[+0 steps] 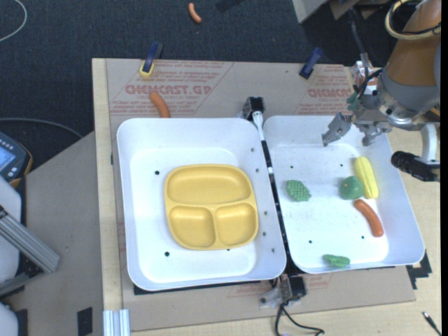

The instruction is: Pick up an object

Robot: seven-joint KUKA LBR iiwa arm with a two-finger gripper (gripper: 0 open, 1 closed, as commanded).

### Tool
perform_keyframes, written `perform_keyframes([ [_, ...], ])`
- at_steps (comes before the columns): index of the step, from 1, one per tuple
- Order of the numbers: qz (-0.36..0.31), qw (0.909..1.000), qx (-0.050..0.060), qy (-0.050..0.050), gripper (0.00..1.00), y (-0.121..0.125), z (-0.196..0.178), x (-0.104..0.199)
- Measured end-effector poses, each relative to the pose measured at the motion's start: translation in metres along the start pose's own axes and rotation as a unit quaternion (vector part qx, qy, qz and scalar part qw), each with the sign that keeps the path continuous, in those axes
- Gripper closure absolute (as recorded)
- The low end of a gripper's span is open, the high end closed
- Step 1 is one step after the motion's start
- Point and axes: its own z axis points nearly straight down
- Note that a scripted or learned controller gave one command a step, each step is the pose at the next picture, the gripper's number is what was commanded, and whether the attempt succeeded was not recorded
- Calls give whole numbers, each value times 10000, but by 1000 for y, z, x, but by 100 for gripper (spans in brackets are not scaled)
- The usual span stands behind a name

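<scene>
Table (210, 82) bearing two shallow white bins side by side. Left bin (140, 187) holding a yellow divided plate (210, 205). Right bin (392, 247) holding a corn cob (365, 176) touching a green ball-like toy (351, 187), an orange sausage (369, 217) just below them, a green leafy piece (298, 190) near the middle, another green piece (336, 260) near the front rim. Jaws (351, 130) spread wide over the far part of the right bin, gripping nothing, apart from every toy.
</scene>
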Motion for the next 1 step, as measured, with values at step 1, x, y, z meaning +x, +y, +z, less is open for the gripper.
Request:
perform_keyframes([
  [1,-12,10000,-73,-11,0,3,-8,0],
])
